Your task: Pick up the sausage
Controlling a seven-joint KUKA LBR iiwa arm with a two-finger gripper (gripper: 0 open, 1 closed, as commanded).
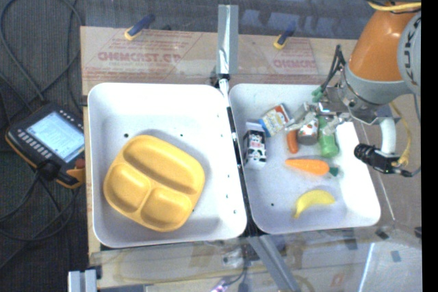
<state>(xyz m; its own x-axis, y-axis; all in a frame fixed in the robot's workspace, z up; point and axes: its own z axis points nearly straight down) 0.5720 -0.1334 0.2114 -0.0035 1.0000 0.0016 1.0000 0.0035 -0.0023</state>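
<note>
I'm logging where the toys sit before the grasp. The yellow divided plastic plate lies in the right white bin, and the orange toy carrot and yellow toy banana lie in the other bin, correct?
Not quite. The camera view shows the yellow divided plastic plate in the left white bin; the orange toy carrot and yellow toy banana lie in the other, right white bin.

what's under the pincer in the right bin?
The pincer sits over the sausage and a green bottle, with the carrot just below. The sausage's upper end and whatever lies beneath the metal fingers are covered.
</note>
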